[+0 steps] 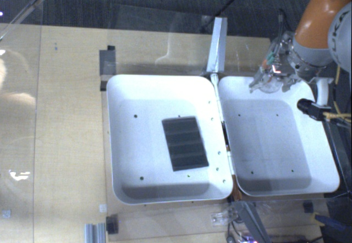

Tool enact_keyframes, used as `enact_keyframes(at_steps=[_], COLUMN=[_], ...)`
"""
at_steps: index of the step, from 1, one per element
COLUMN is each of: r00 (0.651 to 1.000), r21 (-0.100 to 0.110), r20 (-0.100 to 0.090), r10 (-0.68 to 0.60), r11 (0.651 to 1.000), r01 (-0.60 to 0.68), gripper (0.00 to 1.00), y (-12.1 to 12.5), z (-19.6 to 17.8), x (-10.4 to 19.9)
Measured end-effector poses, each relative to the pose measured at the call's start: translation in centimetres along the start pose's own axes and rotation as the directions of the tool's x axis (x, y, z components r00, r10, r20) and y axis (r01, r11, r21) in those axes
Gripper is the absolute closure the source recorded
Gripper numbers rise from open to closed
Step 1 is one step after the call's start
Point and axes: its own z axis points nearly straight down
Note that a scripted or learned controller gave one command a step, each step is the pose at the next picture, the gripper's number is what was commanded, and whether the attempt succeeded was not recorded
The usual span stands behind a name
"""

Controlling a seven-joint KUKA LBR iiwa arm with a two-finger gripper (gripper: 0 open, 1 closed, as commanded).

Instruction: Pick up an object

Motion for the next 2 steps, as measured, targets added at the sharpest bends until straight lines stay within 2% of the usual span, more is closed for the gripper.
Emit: enact_keyframes(at_steps=[1,2], r00=[0.940,0.952], r21=[0.002,0.000], r20=[0.000,0.001], r10=[0.341,0.307], r11=[0.940,0.952], r01=[-0.341,-0.307], gripper=[0.00,0.00], y=[-6.3,0.0], z=[0.6,1.9], x=[-3.7,-6.1])
